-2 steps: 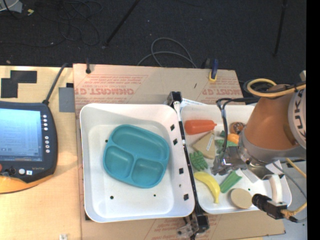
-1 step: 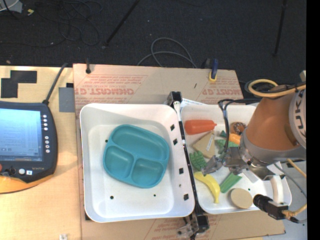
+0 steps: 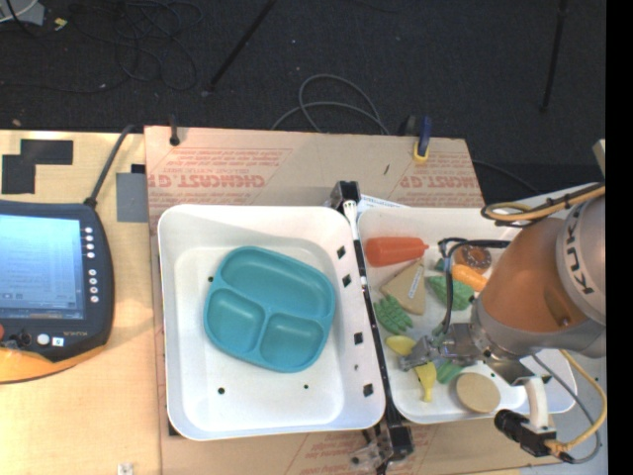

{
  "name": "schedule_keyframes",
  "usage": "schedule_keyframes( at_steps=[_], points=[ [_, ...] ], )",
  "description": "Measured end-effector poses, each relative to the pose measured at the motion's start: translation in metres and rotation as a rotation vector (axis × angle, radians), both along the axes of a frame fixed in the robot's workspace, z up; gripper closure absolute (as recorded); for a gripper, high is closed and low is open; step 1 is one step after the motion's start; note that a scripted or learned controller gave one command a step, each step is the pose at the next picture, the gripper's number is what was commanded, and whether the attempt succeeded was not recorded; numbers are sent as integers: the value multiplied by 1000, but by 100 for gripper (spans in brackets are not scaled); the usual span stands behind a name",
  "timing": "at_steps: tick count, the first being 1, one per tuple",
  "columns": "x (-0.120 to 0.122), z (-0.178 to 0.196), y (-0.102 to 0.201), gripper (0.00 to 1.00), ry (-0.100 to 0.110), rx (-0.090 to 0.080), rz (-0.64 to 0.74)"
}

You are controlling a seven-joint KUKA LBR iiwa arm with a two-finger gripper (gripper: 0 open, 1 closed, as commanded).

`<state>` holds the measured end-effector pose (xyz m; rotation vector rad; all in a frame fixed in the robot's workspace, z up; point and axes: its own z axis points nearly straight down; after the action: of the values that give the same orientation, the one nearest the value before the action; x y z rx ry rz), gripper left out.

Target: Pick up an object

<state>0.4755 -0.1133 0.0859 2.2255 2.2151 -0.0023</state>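
My gripper [image 3: 433, 350] is low in the right bin [image 3: 554, 404], among the toy food near its front left. A small yellow piece [image 3: 399, 344] lies just to its left. A yellow banana-like piece [image 3: 425, 381] lies just in front, with a green piece [image 3: 450, 370] beside it. A round tan disc [image 3: 478, 393] sits to the gripper's front right. Farther back lie a green leafy piece [image 3: 393, 315], a tan wedge [image 3: 406, 287], an orange carrot-like piece [image 3: 396, 249] and a brown donut [image 3: 473, 258]. The arm hides the right bin's right half.
The left bin [image 3: 188, 364] holds a teal divided plate [image 3: 269, 307]. A black clip rail [image 3: 361, 310] runs between the bins. A tablet-like screen [image 3: 45, 280] lies on the bench at the far left. Cables [image 3: 539, 209] hang around the arm.
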Motion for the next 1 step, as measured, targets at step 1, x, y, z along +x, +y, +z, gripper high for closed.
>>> schedule_keyframes(
  at_steps=[1],
  points=[
    [3,212,28,0,-14,1,7]
  ],
)
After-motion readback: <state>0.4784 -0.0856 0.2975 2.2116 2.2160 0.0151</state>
